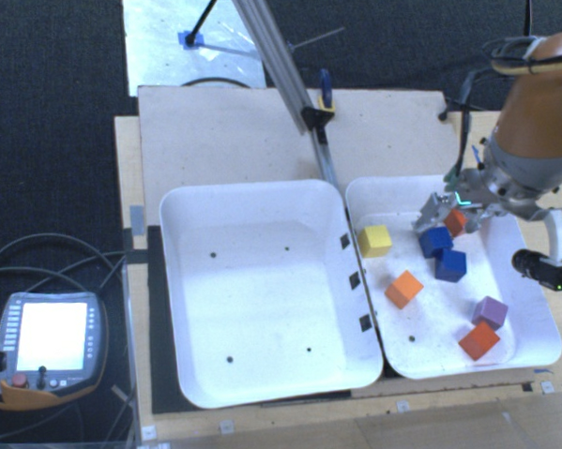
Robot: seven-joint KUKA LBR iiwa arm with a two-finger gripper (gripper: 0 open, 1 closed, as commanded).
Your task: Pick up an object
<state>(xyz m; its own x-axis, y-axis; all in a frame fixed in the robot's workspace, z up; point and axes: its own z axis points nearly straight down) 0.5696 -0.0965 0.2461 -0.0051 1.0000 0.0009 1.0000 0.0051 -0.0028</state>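
Note:
My gripper (454, 213) is down at the back of the right bin (541, 346), under the grey wrist and its orange band. Its fingers look open and spread over a small red-orange block (457, 223), which sits between them, partly hidden by the wrist. Just in front of it lie two blue cubes, one (435, 242) close to the gripper and the other (450, 264) a little nearer the camera. A yellow cube (374, 239) rests by the bin's left wall. An orange cube (404, 288), a purple cube (489, 310) and a red cube (479, 340) lie toward the front.
The left bin (185, 271) stands beside the right one, the two walls meeting at the middle. A slanted metal rod (282, 64) runs down to the bins' back junction. A teach pendant (45, 348) lies off the bench at left.

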